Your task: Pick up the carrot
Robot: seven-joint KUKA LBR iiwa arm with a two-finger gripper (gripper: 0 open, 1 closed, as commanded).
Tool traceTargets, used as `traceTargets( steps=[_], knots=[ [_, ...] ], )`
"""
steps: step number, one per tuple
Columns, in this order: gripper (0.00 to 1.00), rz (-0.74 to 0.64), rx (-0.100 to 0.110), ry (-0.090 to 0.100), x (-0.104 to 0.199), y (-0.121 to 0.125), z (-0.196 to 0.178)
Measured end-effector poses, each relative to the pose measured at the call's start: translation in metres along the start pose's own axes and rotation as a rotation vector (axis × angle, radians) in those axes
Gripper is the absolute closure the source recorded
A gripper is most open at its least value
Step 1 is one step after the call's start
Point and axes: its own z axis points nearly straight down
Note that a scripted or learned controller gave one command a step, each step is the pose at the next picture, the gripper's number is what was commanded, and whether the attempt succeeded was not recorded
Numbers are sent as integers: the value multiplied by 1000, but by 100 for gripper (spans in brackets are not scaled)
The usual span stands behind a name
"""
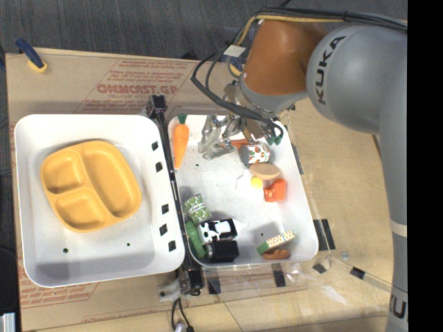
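- My fingers [220, 138] are hanging low over the upper part of the right bin [304, 206]; I cannot tell whether they are open or closed, and I am seeing nothing held between them.
- The carrot [180, 141] is lying just beside them, toward the left bin, lengthwise along the right bin's left wall, green top pointing away from the camera. It is sitting on the bin floor, apart from my fingers.
- So I am judging the pick as not yet made: I am near the carrot, but the closing and the lift are both left to do.
- Other clutter is sharing the right bin: a small can [256, 153], an orange block [275, 190], a black-and-white toy [220, 229] and a green packet [196, 205] nearer the front.
- The left bin [28, 247] is holding a yellow divided tray [90, 184].
- Both bins are resting on a counter [346, 185] covered in brown printed cardboard, with dark carpeted floor [138, 12] beyond.
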Motion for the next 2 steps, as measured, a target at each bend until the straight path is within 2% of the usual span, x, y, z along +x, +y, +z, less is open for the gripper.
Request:
traceTargets(
  steps=[1, 2],
  knots=[
    [100, 124, 2, -5, -17, -24, -50],
    [100, 176, 1, -6, -26, 2, -77]
  ],
)
